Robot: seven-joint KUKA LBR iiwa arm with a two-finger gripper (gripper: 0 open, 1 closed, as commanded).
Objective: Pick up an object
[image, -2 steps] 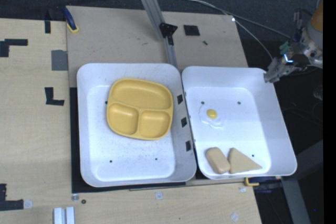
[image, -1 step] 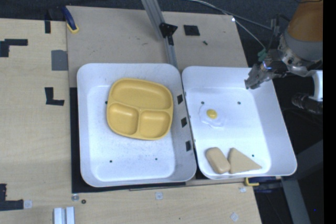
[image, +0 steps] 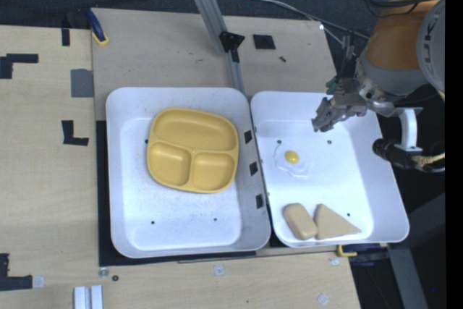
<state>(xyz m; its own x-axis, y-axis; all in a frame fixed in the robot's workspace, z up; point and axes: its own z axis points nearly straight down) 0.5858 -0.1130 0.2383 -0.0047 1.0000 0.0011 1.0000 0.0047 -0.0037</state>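
two white bins side by side on the table point(image: 43, 177). left bin point(image: 130, 228) holds a yellow divided plate point(image: 192, 150), three sections, lying flat. right bin point(image: 376, 206) holds a fried egg point(image: 292, 159) near its middle, a bread roll point(image: 299, 221) and a tan wedge point(image: 334, 222) just beside each other at the near edge. hand point(image: 327, 119) hangs over the right bin's far side, above and right of the egg, nothing seen between its fingers.

Arm point(image: 405, 32) reaches in, hand point(image: 324, 121) angled downward.
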